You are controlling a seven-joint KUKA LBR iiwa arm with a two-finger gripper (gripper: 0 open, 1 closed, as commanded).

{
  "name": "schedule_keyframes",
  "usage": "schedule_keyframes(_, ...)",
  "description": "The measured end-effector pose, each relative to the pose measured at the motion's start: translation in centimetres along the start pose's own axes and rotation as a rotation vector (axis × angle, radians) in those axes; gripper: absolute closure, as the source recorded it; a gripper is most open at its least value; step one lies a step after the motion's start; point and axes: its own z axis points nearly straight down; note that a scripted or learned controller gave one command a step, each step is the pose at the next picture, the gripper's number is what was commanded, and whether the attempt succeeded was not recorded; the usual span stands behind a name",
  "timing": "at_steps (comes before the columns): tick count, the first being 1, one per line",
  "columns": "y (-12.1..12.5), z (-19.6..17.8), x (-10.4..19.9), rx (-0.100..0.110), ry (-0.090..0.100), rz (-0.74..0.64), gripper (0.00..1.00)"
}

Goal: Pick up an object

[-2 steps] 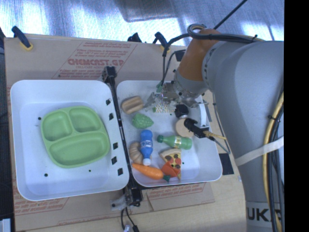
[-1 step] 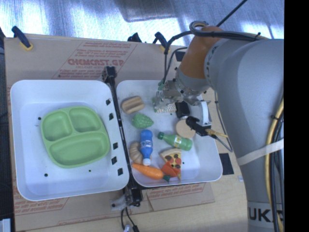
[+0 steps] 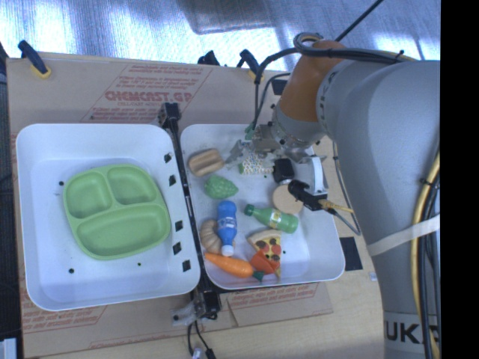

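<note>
While left bin (image 3: 30, 200) holds green tray (image 3: 116, 210), right bin (image 3: 325, 256) holds toys (crowded).

cardboard sheet (image 3: 150, 96): "CHEMCAST GP" | arm base (image 3: 408, 333): "UK"

The right bin (image 3: 318, 264) is crowded along its left wall and near edge: bread roll (image 3: 205, 161), green leaf (image 3: 221, 187), blue bottle (image 3: 227, 226), carrot (image 3: 230, 265), pizza slice (image 3: 266, 250), green bottle (image 3: 274, 218). Bare floor lies at its near-right corner. The arm (image 3: 374, 126) covers its far-right corner.
</note>
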Motion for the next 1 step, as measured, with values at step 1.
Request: schedule_keyframes(1,-0.21,1.06,-1.17,-0.001,0.003,0.004,0.00)
